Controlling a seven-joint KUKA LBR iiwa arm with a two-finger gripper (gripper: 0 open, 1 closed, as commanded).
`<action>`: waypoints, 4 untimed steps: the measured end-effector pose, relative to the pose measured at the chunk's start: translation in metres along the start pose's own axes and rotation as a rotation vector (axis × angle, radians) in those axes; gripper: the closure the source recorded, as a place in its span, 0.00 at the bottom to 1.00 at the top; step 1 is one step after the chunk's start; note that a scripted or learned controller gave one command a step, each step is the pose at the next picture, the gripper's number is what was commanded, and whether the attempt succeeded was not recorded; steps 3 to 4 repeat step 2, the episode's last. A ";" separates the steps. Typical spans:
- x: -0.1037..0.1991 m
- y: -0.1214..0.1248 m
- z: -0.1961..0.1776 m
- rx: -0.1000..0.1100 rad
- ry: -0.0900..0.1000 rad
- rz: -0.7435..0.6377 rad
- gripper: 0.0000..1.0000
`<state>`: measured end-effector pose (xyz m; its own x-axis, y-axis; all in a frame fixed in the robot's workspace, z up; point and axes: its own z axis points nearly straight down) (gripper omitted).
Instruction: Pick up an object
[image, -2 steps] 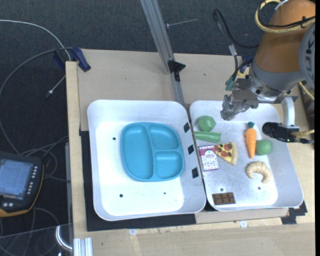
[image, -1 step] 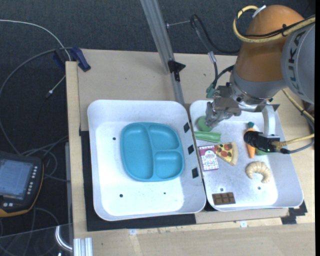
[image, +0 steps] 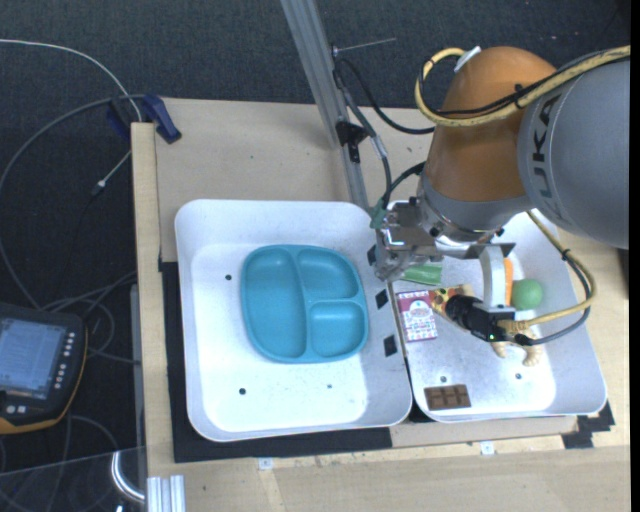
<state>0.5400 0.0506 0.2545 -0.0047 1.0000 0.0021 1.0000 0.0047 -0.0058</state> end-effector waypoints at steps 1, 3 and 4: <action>0.041 -0.009 0.014 -0.001 -0.001 0.000 1.00; 0.039 -0.008 0.013 -0.003 -0.001 0.004 0.00; 0.039 -0.008 0.013 -0.003 -0.001 0.004 0.00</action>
